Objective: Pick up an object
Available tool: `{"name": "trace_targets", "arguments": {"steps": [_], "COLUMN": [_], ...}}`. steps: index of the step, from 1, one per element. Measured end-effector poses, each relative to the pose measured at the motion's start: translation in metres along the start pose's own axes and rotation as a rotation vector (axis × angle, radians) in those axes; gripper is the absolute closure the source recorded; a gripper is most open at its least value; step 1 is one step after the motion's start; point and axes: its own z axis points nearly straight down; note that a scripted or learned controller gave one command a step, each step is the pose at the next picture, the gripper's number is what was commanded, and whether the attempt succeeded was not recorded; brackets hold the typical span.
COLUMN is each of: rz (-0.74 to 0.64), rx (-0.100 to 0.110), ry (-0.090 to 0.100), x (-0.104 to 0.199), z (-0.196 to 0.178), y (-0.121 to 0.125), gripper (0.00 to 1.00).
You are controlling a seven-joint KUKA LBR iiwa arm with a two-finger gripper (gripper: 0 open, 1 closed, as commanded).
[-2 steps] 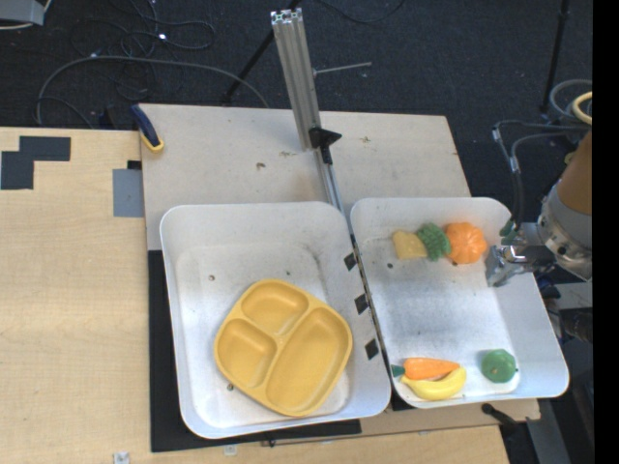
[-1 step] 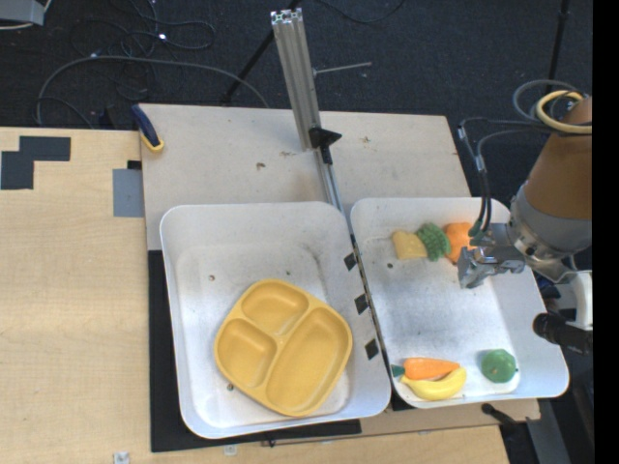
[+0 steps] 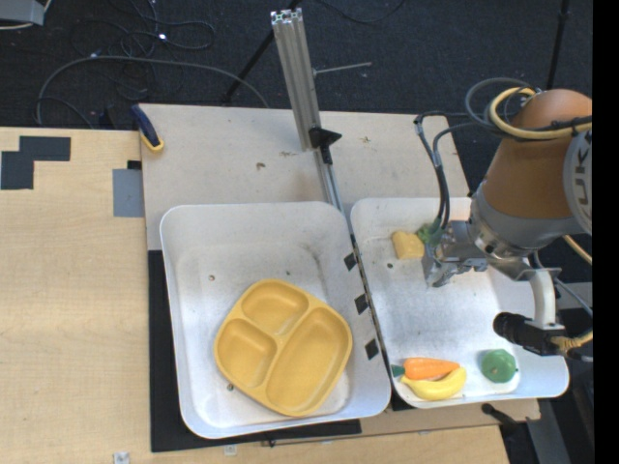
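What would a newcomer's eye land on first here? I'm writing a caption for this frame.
Probably the yellow divided plate lying in the left bin. Next, the grey arm with its orange band reaching into the right bin, its gripper low beside a small yellow piece. At that bin's near edge sit a carrot, banana and green ball.

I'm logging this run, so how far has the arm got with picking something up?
Done: the gripper has reached the right bin, beside a pale yellow piece. In hand: nothing visibly gripped. Left: grasp and lift; carrot, banana and green ball lie untouched.
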Motion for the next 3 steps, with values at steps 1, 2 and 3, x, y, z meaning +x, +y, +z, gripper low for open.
{"name": "trace_targets", "arguments": {"steps": [1,2,3], "rz": [0.002,0.002,0.002], "rx": [-0.001,0.002,0.000], "ry": [-0.003,-0.002,-0.003], "x": [0.053,0.096,0.145], "z": [-0.006,0.007,0.021], "y": [0.011,0.020,0.032], "gripper": [1.00,1.00,1.00]}}
